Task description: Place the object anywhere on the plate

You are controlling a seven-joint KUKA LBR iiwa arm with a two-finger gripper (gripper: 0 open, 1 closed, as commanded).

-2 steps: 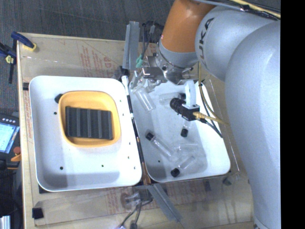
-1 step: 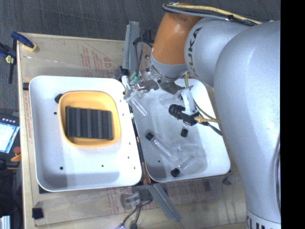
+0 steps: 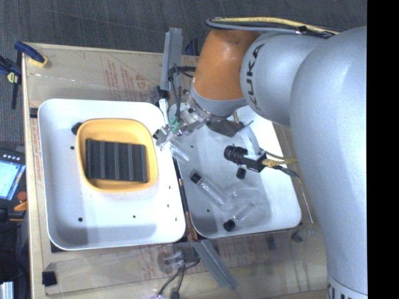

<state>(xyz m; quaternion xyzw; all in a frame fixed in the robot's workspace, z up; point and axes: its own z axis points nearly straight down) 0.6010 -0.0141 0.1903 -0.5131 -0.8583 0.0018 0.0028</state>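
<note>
A yellow plate (image 3: pixel 116 128) with a dark ribbed centre lies in the left bin (image 3: pixel 62 217). My gripper (image 3: pixel 169 131) hangs over the divide between the two bins, just off the plate's right edge. A small clear piece with a green tint (image 3: pixel 179 125) shows right at the gripper, and I cannot make out whether it is held. Several clear tubes with black caps (image 3: pixel 209 189) lie on the floor of the right bin (image 3: pixel 283 213). The arm's orange band (image 3: pixel 224 64) and grey wrist cover the far part of that bin.
A black fitting with a cable (image 3: pixel 240 154) juts from the wrist over the right bin. A metal post (image 3: pixel 171 58) stands behind the bins' divide. A handheld screen (image 3: pixel 9 179) sits at the left edge of the bench.
</note>
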